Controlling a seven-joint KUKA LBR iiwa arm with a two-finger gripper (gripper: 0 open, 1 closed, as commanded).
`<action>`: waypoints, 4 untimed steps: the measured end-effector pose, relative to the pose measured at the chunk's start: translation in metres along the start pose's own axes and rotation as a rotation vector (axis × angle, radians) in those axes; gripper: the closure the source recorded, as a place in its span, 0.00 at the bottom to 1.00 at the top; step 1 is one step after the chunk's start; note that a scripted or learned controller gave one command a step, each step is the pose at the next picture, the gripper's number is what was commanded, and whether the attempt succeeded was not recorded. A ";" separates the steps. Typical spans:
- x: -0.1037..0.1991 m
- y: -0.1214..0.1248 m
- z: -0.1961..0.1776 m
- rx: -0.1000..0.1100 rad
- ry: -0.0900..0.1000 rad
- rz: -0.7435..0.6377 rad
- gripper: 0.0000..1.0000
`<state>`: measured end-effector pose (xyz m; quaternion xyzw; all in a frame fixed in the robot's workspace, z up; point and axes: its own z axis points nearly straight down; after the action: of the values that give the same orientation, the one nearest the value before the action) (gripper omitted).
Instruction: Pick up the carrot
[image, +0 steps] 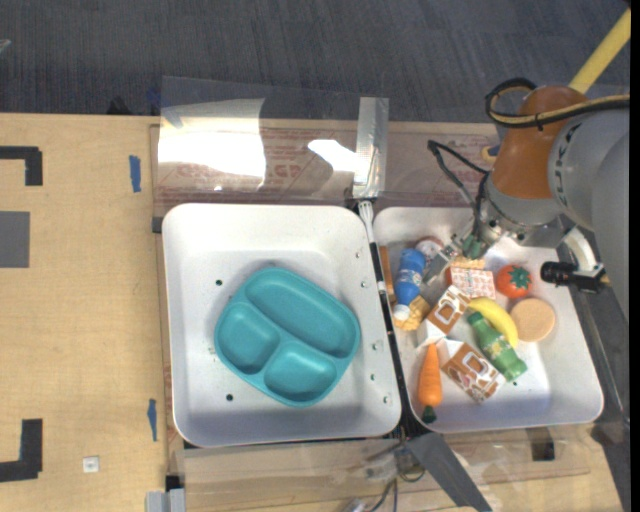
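Orange carrot (430, 372) lies at right bin's (570, 400) front-left, near wall, touching snack box (472, 369). Hand (472, 243) hovers at bin's rear, well apart; whether clenched or released cannot be told. Risks: fingers catching wall or box, carrot rolling away.

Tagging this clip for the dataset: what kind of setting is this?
Most likely a lab pick-and-place bench, not a kitchen: two white bins taped on a wooden board, a grey-and-orange arm reaching in, and toy food such as a carrot and tomato beside a teal tray.
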<state>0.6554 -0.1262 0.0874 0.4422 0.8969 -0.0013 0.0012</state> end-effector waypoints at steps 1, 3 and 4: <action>-0.069 -0.061 0.001 -0.001 0.015 0.104 0.00; 0.006 -0.001 -0.014 -0.011 -0.010 -0.314 1.00; 0.073 0.024 -0.104 -0.013 -0.008 -0.297 1.00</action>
<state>0.6296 -0.0533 0.1910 0.3047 0.9524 0.0028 0.0073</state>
